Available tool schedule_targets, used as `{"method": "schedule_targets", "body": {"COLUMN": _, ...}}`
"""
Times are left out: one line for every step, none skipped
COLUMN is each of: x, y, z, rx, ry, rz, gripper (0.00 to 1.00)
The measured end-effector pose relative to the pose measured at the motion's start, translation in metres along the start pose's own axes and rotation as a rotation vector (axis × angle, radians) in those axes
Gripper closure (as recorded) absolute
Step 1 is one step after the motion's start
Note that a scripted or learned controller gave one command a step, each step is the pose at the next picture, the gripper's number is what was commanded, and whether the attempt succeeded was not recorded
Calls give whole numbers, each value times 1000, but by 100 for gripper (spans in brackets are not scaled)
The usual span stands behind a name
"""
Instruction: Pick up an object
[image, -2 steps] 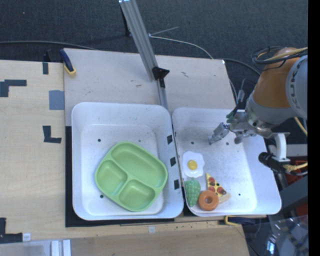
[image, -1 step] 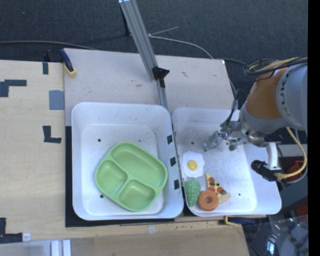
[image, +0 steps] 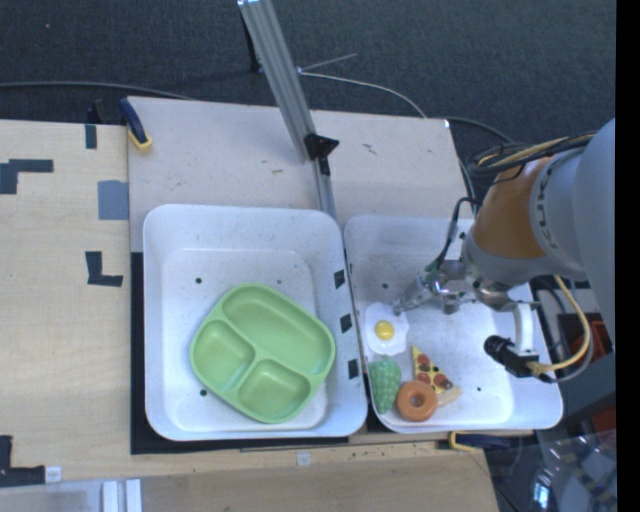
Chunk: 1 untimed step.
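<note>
Gripper hangs just up-right of the fried egg in the right bin (can't tell the hand's state though), so down-left it goes.

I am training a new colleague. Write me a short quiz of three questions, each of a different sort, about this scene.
1. True or false: the green tray lies in the left bin.
2. Which toy lies nearest the gripper? A) fried egg B) doughnut C) pizza slice
3. Fill in: the toy foods lie in the ____ bin.

Key: 1 true; 2 A; 3 right.
</note>
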<state>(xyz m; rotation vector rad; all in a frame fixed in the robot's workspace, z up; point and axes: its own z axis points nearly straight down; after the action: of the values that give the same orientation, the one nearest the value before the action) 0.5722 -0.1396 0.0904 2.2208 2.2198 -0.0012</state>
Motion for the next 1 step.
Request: {"method": "schedule_targets", "body": {"x": 1, "y": 0, "z": -12, "rx": 0, "ry": 1, "rz": -3, "gripper": 100}}
